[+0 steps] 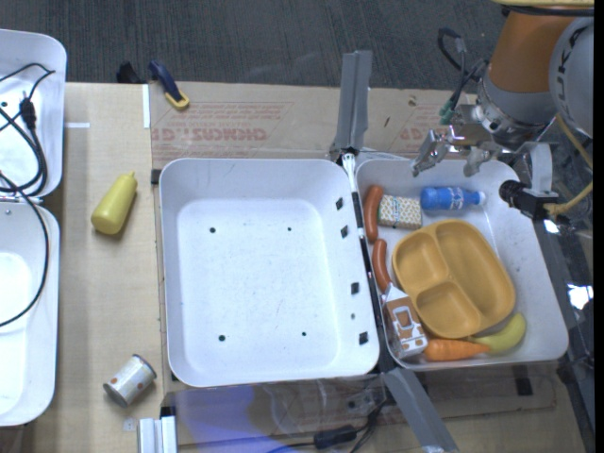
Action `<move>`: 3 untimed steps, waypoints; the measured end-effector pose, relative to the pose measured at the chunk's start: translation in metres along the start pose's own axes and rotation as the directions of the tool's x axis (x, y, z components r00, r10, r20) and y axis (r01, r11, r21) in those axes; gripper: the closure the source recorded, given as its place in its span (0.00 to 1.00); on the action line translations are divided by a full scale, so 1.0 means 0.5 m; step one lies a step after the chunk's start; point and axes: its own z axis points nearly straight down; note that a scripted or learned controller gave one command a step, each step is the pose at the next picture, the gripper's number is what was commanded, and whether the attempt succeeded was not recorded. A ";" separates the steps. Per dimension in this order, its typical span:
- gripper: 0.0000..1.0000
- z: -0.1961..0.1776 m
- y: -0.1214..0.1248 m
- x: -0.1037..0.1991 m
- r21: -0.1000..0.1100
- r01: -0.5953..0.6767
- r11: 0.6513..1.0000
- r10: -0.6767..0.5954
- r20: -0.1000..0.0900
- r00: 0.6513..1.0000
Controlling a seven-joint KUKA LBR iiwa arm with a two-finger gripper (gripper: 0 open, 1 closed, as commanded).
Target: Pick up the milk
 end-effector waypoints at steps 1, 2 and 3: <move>0.00 -0.026 -0.038 0.065 -0.001 0.268 0.963 -0.268 0.000 0.963; 1.00 -0.043 -0.037 0.062 -0.001 0.265 0.964 -0.265 0.002 0.964; 1.00 0.043 0.007 -0.171 -0.001 0.260 0.966 -0.260 0.003 0.966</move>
